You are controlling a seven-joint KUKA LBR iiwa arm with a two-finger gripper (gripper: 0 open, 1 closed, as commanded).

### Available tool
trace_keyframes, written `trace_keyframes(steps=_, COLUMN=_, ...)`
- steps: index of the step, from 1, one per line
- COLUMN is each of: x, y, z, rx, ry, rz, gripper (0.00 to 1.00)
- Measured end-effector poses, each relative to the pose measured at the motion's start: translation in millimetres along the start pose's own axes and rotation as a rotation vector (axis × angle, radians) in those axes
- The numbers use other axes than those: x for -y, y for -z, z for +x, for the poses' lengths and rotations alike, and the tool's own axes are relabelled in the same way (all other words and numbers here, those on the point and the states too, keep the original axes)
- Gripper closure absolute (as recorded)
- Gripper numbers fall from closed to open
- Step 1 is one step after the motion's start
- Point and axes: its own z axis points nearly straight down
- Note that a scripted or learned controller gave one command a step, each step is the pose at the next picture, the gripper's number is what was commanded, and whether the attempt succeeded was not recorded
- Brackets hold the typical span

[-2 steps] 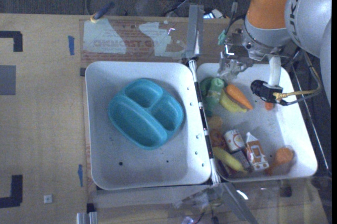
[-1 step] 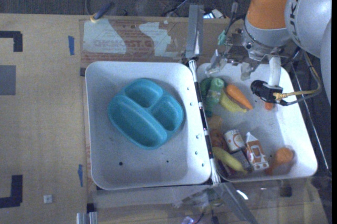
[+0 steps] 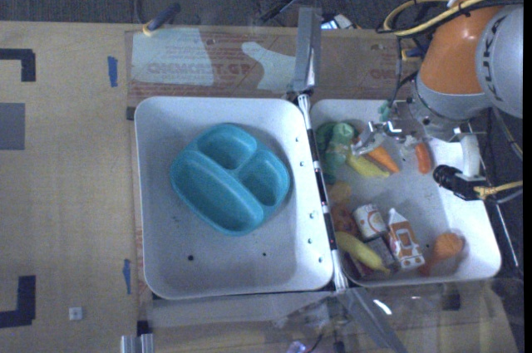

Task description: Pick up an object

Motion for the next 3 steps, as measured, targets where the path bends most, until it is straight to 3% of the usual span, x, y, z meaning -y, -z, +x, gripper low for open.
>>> trace_keyframes(steps=1, x=10, y=-74, z=-19, rx=-0.001, ry=-0.001, rz=-0.010, gripper=0.00)
trace_keyframes(steps=2, x=10, y=-66, z=-21, rx=0.001, ry=-0.004, rz=-0.011, gripper=1.00)
trace_keyframes(steps=3, x=18, y=72, z=20, rx=0.002, ry=0.036, rz=-0.003, gripper=1.00)
